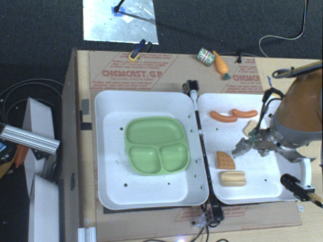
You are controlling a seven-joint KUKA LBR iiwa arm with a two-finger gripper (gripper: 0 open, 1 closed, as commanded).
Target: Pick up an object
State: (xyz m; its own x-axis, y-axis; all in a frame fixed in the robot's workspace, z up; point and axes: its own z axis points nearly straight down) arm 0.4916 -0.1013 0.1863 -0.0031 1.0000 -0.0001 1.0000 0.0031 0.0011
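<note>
The right bin (262,195) holds two orange-red sausages (223,117) (245,114) end to end near its far side. A tan waffle piece (225,160) and a pale bread roll (232,178) lie toward the near side. A small cream piece (250,128) lies just beyond the gripper. My gripper (246,147) hangs low over the middle of the right bin, to the right of the waffle piece and apart from it. Nothing is seen held in it.
The left bin (108,115) holds a green divided plate (156,145). Beyond the bins, on the cardboard, lie a small can (206,56), a toy carrot (221,64) and a blue and yellow clip (137,51). The arm (303,110) covers the right bin's right side.
</note>
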